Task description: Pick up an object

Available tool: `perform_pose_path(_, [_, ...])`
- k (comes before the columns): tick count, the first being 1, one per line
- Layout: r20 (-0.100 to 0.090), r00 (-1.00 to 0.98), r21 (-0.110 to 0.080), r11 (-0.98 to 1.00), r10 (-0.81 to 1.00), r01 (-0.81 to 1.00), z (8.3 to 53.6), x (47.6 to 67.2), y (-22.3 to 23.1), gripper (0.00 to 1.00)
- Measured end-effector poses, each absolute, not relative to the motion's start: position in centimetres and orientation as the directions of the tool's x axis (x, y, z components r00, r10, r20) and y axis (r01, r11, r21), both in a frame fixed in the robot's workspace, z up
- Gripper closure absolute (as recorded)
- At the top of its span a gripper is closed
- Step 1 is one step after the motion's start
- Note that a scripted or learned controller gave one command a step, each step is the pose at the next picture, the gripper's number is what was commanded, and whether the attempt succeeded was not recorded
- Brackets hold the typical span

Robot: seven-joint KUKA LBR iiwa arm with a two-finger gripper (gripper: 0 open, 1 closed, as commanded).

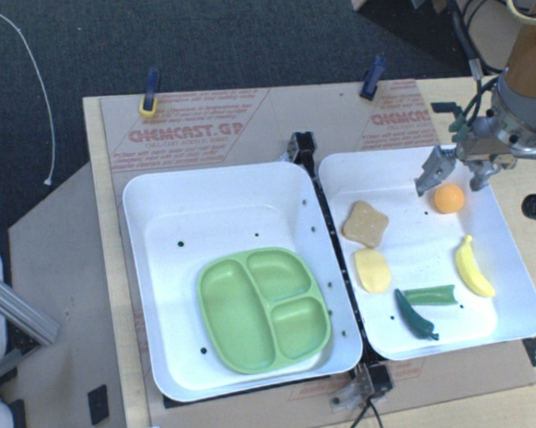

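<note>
Camera view, hand point(453, 181) spread above orange point(449, 199), near right bin point(403, 164) far rim, open floor left.

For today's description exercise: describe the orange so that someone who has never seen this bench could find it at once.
Start at the right bin, the one without the green tray. Look to its far end, just below the gripper, for the orange. It is the one round, orange thing; the banana nearer the camera is long and yellow.
</note>
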State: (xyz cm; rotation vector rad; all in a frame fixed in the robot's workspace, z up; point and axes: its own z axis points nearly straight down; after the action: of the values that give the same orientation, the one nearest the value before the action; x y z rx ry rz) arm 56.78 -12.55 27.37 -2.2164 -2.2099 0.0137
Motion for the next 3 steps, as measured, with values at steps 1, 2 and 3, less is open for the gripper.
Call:
perform_pose_path(1, [0.000,0.000,-0.001,0.000,1.000,1.000,28.1,57.0,-12.5,0.00])
perform_pose_path(2, [0.001,0.000,-0.004,0.000,1.000,1.000,23.3,57.8,-12.1,0.00])
perform_pose_path(3, [0.001,0.000,-0.005,0.000,1.000,1.000,17.2,58.0,-11.7,0.00])
